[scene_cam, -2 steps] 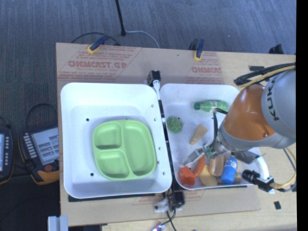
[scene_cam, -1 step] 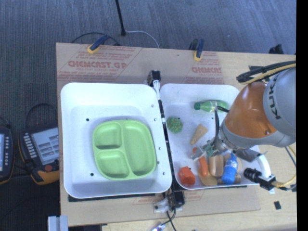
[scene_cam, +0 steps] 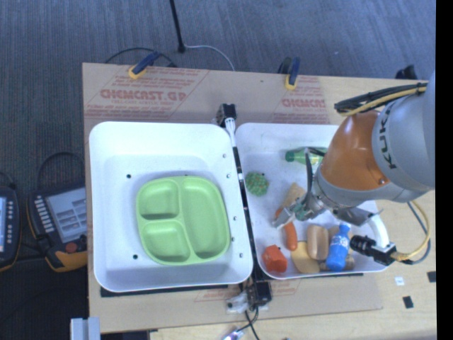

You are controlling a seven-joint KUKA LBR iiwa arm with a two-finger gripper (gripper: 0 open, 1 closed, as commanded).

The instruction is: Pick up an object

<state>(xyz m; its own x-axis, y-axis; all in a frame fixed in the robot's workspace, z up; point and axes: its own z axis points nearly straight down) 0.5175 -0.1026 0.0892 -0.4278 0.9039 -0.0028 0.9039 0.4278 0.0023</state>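
Note:
The right bin (scene_cam: 354,134) holds several small objects. A green knobbly ball (scene_cam: 256,183) lies near its left wall, and a green tube-like item (scene_cam: 300,156) lies at the back. Along the front are an orange carrot (scene_cam: 291,237), a red piece (scene_cam: 274,258), a tan piece (scene_cam: 306,260), a bun-like piece (scene_cam: 317,241) and a blue bottle (scene_cam: 338,247). My gripper (scene_cam: 296,210) reaches down in the bin's middle, just above the carrot, with a beige piece (scene_cam: 294,193) at its side. The wrist's orange band covers the bin's centre right.
The left bin (scene_cam: 113,154) holds a light green divided plate (scene_cam: 184,218). A black divider clamp (scene_cam: 226,112) sits between the bins at the back. Cables run along the bench at right (scene_cam: 417,239).

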